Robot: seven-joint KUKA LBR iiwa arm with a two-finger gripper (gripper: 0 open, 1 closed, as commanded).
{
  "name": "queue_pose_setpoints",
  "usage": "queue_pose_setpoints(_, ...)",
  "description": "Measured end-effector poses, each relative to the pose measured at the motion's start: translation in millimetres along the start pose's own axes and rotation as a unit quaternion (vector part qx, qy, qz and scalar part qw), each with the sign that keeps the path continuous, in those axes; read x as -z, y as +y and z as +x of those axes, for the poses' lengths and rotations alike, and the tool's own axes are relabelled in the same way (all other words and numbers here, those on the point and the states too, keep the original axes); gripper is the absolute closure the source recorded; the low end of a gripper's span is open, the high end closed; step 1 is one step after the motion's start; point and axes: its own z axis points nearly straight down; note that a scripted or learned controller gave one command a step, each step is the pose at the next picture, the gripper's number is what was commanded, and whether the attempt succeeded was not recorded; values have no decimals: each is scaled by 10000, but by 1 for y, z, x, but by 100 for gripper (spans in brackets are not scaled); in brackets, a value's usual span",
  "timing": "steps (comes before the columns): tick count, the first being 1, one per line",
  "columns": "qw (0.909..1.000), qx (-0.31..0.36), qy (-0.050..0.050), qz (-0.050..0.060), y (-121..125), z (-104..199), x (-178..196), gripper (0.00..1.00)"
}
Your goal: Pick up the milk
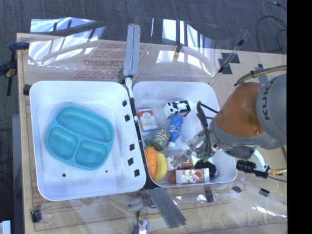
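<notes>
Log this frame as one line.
grey arm's two-finger gripper: low in right bin | black-and-white cow-patterned milk carton: untouched, bin's far side | grasp: none seen

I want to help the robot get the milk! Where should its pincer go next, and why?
Probably a small slide toward the bin's top edge, to stop above the milk. The pincer sits low in the right bin, near the banana and the lying carton, while the cow-spotted milk rests apart, farther up.
</notes>
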Motion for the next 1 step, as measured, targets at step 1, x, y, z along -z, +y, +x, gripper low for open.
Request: queue_pose_setpoints(1, 10000, 18, -38, -17, 2, -4, 11, 100)
